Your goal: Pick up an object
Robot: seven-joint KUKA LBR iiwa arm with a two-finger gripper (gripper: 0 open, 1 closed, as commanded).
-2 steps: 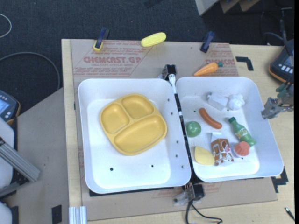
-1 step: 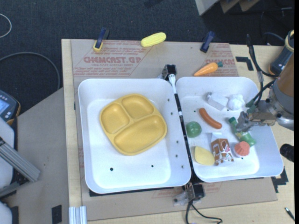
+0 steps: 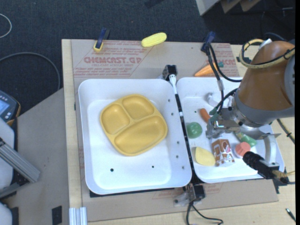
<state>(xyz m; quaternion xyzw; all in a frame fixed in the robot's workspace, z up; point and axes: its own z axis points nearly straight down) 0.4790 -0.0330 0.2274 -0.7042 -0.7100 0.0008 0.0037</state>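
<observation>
A cardboard-topped bench holds two white bins. The left bin contains a yellow divided plate. In the right bin the gripper hangs over small toys; I cannot tell its opening. A green ball sits just left. Best to centre over one toy, clear of neighbours, before closing.

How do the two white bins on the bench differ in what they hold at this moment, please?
The left bin holds one large thing, a yellow divided plate; the right bin holds several small ones, among them a green ball and a brown packet. The arm's gripper is over the right bin, not the left. Both are shallow, white and side by side.
</observation>
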